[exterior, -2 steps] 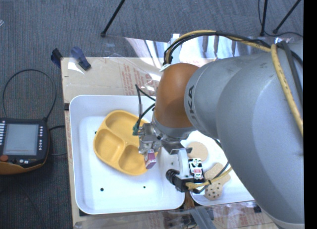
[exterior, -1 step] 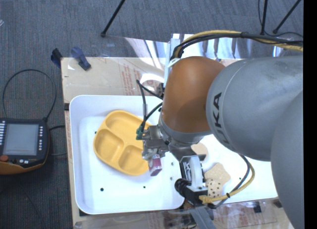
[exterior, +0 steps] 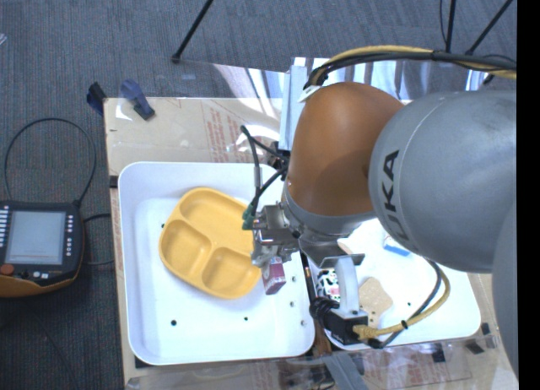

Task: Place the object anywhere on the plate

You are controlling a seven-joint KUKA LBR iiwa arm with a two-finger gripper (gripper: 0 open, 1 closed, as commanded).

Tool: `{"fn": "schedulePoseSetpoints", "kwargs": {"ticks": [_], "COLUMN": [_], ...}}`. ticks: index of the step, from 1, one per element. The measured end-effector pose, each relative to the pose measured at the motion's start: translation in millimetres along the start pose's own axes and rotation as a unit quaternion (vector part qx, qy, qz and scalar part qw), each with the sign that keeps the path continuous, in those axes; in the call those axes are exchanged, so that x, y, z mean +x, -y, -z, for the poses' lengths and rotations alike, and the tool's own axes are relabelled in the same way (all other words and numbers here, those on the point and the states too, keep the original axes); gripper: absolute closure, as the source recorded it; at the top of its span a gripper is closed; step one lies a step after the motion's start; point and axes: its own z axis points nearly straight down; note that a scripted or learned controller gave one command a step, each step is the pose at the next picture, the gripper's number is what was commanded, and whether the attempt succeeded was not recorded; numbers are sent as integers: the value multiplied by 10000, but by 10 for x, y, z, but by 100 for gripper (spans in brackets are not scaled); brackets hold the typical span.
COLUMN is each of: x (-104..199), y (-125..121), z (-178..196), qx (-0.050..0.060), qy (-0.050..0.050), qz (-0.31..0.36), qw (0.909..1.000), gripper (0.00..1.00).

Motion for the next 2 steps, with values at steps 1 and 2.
{"fn": "schedulePoseSetpoints", "kwargs": {"ticks": [1, 2], "x": [-157, -146], "y": [-615, -608], "z": [504, 489], "qx": [-19, -1], "qy": [-2, 4], "qz": [0, 9], "qw": [10000, 10000], "gripper": [100, 0]}}
